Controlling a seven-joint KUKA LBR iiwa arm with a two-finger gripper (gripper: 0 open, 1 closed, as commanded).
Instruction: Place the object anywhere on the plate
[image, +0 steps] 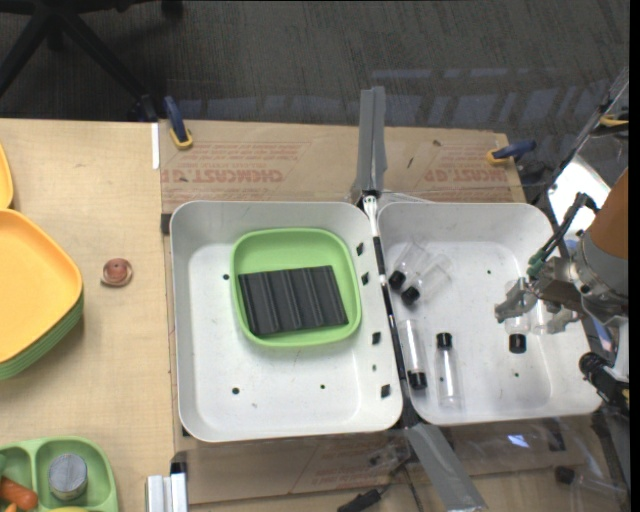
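A green square plate (293, 240) lies in the left bin (200, 380), and a dark ribbed slab (294, 300) rests flat on it. Several clear vials with black caps are scattered in the right bin (470, 222): one vial (445, 366) near the middle front, another vial (411, 352) along the left wall, and two black-capped ones (405, 286) further back. My gripper (526, 306) hangs low over the right side of that bin, just above a small black cap (517, 343). Something clear glints at its tip, but what it is cannot be made out.
A metal divider (371, 150) runs between the bins. On the wooden bench to the left are stacked yellow plates (30, 290), a small red disc (117, 271) and a green tray (50, 478). Clamps (178, 130) hold the cardboard at the back.
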